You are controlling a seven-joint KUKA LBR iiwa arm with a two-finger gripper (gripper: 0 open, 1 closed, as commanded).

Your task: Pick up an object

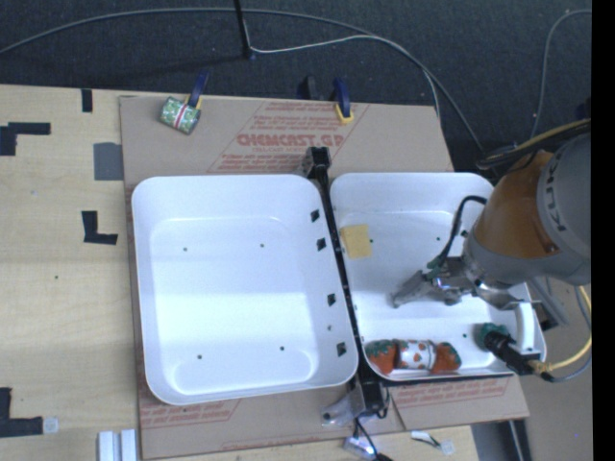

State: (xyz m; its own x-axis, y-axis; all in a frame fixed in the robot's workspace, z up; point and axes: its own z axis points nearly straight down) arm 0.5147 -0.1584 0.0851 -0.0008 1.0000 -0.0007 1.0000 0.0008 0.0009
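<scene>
The fingers are lying close together, tapering to one point with nothing between them, and the gripper is hanging low over the bare middle of the right bin, its tip pointing towards the worktop's left edge. A red, white and orange toy is lying on its side along that bin's wall nearest the worktop's near edge, apart from the tip. A flat yellow square is resting by the black divider between the bins, towards the far edge. The grey arm is leaning in from the right edge, its orange band sitting above the wrist. The left bin is sitting beside it on a cardboard sheet bearing red lettering. A small green and white object is lying near the sheet's far-left corner, and a blue and yellow clamp is gripping its far edge. The pale wooden worktop is carrying black tape marks, and dark carpet with a thin cable is showing beyond
</scene>
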